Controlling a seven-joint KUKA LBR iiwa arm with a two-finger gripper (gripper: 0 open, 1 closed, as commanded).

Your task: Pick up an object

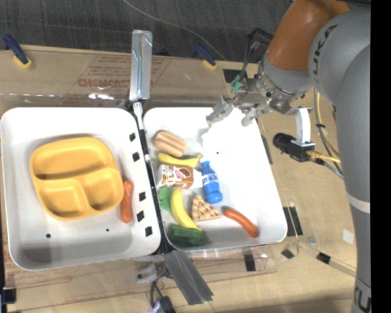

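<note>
Where the arm (326, 38) reaches in from the right, its gripper (233, 111) hangs over the far edge of the right bin (267, 175), fingers spread apart with nothing between them. Open white floor lies just beneath and along that bin's right side; the toys crowd its left half and near edge. Count in the right bin: one hot dog in a bun (170, 143) at the far left; two bananas, a small one (180, 160) just below the hot dog and a larger one (182, 208) nearer the front; one printed carton (174, 176) between them; one blue bottle (211, 182) lying beside the carton; one waffle piece (203, 209) touching the larger banana; one orange sausage (241, 221) near the front right corner; one dark green vegetable (188, 235) against the front wall, kind hard to make out. Left bin (13, 240): one yellow divided tray (75, 176), three compartments, filling most of the floor, and one orange sausage-like piece (126, 201) wedged between the tray and the right wall. A metal bar (141, 64) stands at the seam between the bins. The arm's upper body is cut off at the frame's top and right. Carton print unreadable.
</note>
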